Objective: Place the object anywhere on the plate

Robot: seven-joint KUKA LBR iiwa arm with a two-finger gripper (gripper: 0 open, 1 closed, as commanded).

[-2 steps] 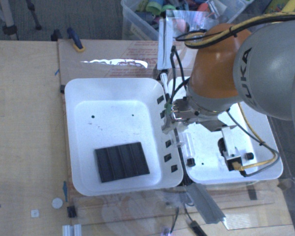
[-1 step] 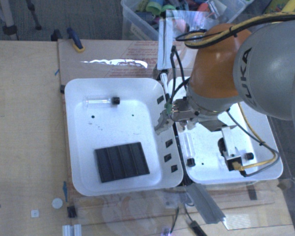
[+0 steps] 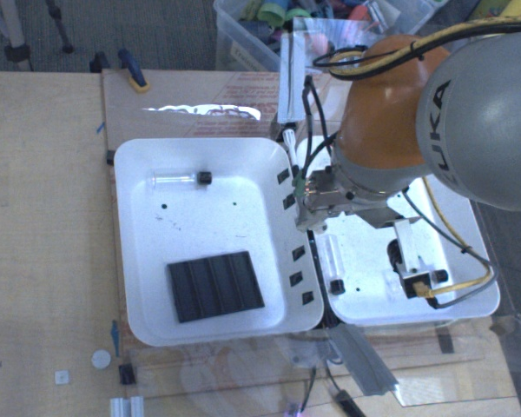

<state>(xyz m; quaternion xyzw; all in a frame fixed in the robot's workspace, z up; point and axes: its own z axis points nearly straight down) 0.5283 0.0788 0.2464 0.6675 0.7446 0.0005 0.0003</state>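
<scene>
Arm (image 3: 434, 102) – grey, with an orange band. It reaches in from the right and covers much of the right bin (image 3: 469, 307), above the bin's upper left part.

Bench (image 3: 43, 233) – pale wood. A brown sheet (image 3: 191, 94) lies under the bins at the far side.

Left bin (image 3: 122, 233) – white, shallow, with rounded corners. It sits touching the right bin along the shared wall, where a row of small black clips (image 3: 299, 254) runs down.

Tub (image 3: 252, 24) – clear plastic, full of coloured toys, beyond the bins at the top of the view.

Black plate (image 3: 215, 286) – ridged and rectangular, flat on the floor of the left bin in its near half, turned slightly. Nothing lies on it.

Gripper (image 3: 317, 205) – metal, hanging over the left edge of the right bin, close to the dividing wall. Cannot tell whether it is open or closed.

Left tube (image 3: 175, 180) – clear with a black cap at its right end, lying flat in the far half of the left bin, well apart from the black plate.

Right tube (image 3: 333, 268) – clear with a black cap at its near end. It is in the right bin just below the gripper, lengthwise along the dividing wall. Cannot tell whether it is held or lying loose.

White disc (image 3: 100, 359) – small, on the bench near the left bin's front left corner.
</scene>
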